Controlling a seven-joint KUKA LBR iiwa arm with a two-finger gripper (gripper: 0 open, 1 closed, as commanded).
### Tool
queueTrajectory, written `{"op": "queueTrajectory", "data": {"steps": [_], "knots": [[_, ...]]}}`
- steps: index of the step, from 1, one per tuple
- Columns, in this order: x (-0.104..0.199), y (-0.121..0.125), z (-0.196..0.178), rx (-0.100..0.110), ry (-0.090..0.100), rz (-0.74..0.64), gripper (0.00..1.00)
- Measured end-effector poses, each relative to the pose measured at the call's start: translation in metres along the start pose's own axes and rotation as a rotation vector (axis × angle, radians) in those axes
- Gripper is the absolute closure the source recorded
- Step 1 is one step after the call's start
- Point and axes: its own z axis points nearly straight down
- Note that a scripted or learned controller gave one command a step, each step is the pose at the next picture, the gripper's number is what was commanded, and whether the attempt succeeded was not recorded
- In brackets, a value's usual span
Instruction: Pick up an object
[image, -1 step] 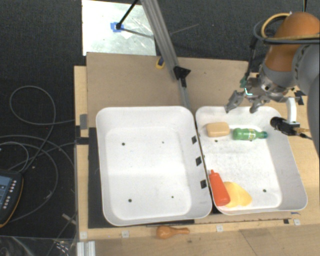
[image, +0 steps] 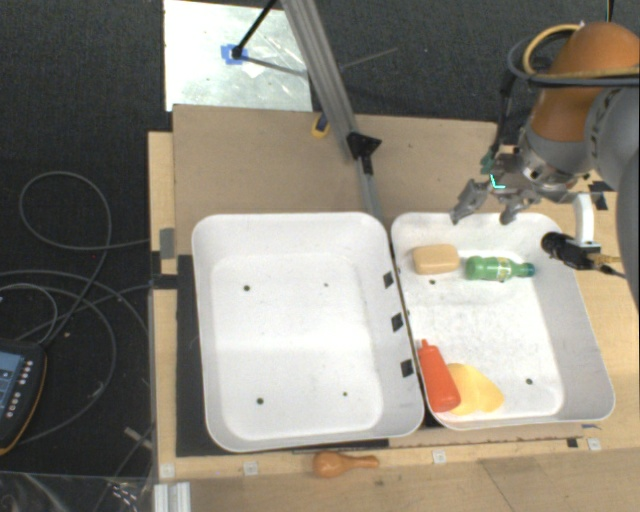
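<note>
Gripper (image: 489, 207) open, empty, upper right of frame, above right bin (image: 560, 330), near tan block (image: 436, 259), green bottle (image: 497, 268)

Dark carpet floor (image: 80, 100), tan wooden bench (image: 270, 160)

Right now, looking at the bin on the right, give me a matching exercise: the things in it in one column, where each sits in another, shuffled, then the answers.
Things:
1. tan rectangular sponge block
2. green plastic bottle lying on its side
3. orange-red squeeze bottle
4. flat yellow piece

Places:
A. near edge of the right-hand white bin, just right of the squeeze bottle
B. far part, directly right of the sponge block
C. along the bin's left wall, near corner
D. far left part, below the hand

Pairs: 1-D, 2-B, 3-C, 4-A
</note>
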Motion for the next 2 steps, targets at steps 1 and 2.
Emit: {"op": "queueTrajectory", "data": {"steps": [1,2], "knots": [[0.004,0.005,0.060,0.004,0.001,0.000,0.00],[0.004,0.004,0.104,0.011,0.000,0.002,0.00]]}}
